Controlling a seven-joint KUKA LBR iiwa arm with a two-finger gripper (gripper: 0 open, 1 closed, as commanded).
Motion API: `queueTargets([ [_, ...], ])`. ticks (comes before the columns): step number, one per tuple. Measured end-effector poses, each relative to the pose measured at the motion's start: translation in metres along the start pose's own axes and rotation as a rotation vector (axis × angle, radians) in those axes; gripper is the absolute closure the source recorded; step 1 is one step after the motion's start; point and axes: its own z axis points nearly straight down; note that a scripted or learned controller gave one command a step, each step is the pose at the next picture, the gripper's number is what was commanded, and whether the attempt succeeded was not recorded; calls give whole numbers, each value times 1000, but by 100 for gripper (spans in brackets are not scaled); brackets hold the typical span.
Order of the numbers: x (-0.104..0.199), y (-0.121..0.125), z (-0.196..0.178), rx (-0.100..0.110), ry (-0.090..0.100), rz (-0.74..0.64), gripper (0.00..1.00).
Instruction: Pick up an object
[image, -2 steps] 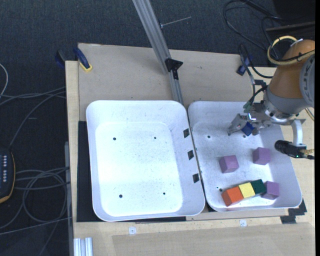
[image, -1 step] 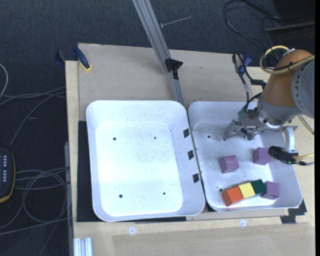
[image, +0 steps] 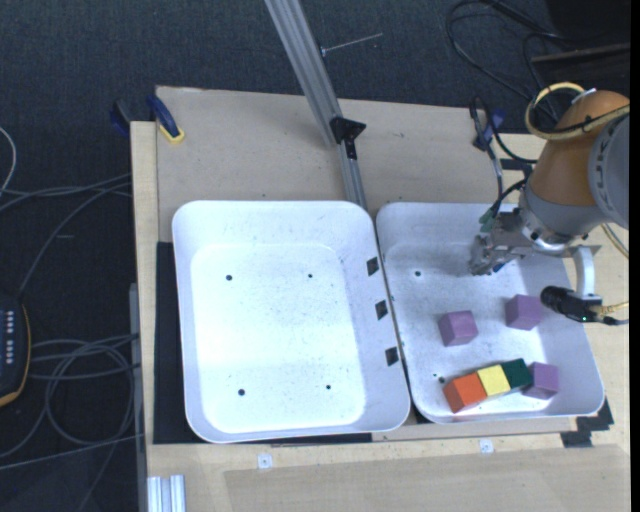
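Observation:
My gripper (image: 487, 262) hangs over the upper part of the right bin (image: 430, 240), its tips near the bin floor with nothing seen between them. Below it lie a purple cube (image: 457, 327) near the bin's middle and a second purple cube (image: 523, 311) further right. A third purple cube (image: 544, 379) rests near the front right corner. Next to it lies a bar of orange, yellow and green blocks (image: 488, 384) along the front edge. The cubes are all apart from the gripper.
The left bin (image: 200, 240) sits beside the right one, joined by black clips (image: 380, 309). A slanted metal pole (image: 320, 90) rises behind the bins. Cables run along the arm at the right (image: 575, 300) and on the floor at the left.

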Motion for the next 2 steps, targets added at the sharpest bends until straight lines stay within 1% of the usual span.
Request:
queueTargets([
  [1, 7, 2, -46, -4, -2, -1, 100],
  [2, 7, 9, -92, -5, -2, -2, 100],
])
